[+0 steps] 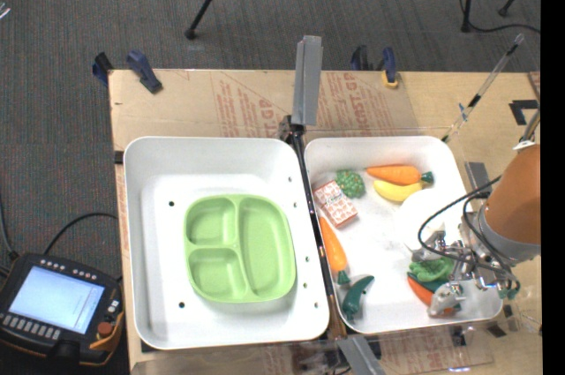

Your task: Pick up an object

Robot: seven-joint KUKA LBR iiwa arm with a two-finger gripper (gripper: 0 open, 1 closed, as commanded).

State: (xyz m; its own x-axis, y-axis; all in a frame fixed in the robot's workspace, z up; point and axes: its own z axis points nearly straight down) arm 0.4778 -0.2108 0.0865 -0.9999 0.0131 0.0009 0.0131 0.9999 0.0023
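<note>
We see the hand (450, 289) low in the near right corner of the right bin (441, 149), close to both the right wall and the near wall. Cables and metal parts clutter it, and we cannot tell how it is set. It sits over a carrot with green leaves (427, 274); contact is unclear.

Open white floor lies to the hand's left, in the bin's middle. Beyond that gap, along the wall shared with the left bin, a long carrot (333, 246) lies with a dark green piece (355, 294) just past its near end. A red patterned box (335, 203) and a green knobbly vegetable (350, 182) sit farther back, near each other. Toward the far wall a second carrot (399, 174) touches a banana (397, 190).

The left bin (146, 188) holds a green divided tray (239, 248) in its middle, with bare floor all around it. Cardboard covers the table (212, 104), with clamps (141, 69) at its far edge.
</note>
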